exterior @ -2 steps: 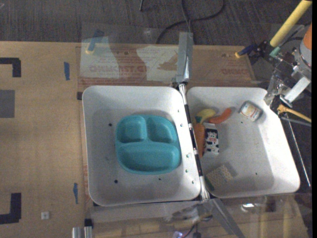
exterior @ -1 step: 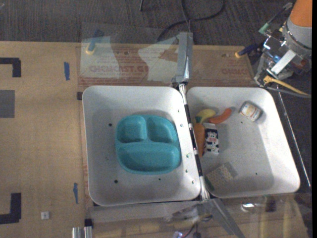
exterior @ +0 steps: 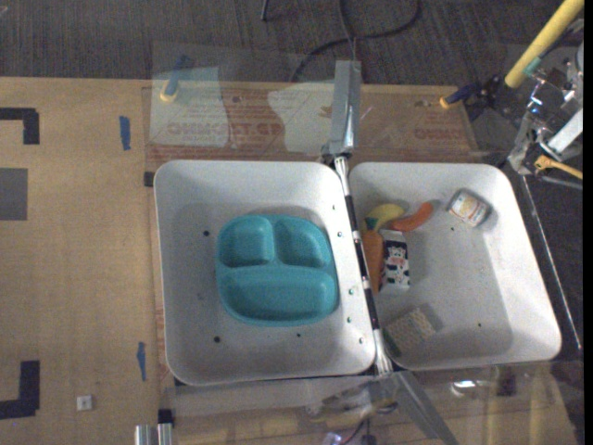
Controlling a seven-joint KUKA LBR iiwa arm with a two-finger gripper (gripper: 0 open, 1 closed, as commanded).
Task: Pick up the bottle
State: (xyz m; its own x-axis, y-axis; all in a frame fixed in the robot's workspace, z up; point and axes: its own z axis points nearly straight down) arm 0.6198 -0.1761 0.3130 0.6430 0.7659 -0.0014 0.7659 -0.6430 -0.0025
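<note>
Bottle (exterior: 396,260), probably cow-print one, lies in right bin (exterior: 482,327) beside divider, not lifted. Gripper (exterior: 556,146) far off at right edge; fingers' state cannot tell. Whole pick remains.

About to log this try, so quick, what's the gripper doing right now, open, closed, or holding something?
Gripper: cannot be told; it sits at the upper right, beyond the right-hand white bin, well away from the small white cow-print bottle.
</note>
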